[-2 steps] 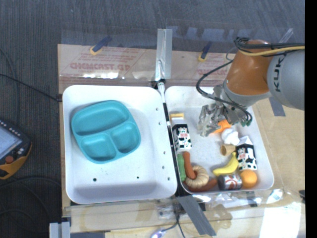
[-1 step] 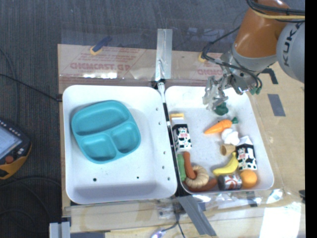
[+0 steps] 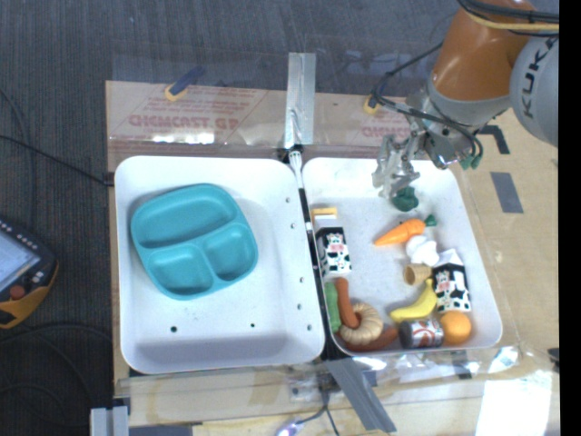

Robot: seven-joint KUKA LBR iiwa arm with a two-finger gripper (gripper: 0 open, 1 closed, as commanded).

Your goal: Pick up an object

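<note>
The grey arm with its orange band [image 3: 477,48] reaches in from the right, and its metal two-finger claw [image 3: 397,175] hangs over the far corner of the right shallow white plastic bin [image 3: 478,234]. Directly under the fingertips lies a small dark green toy [image 3: 406,198] (its shape is too small to tell). Whether the claw is open, closed or gripping anything cannot be told from this angle.

Near it, in the same bin, lie an orange plastic carrot [image 3: 399,233], a yellow toy banana [image 3: 414,305], a cow-patterned white carton [image 3: 335,252], a tan ring-shaped doughnut [image 3: 362,325] and an orange ball [image 3: 457,326].

The left white bin [image 3: 136,334] holds a teal three-compartment plastic tray [image 3: 192,239].
</note>
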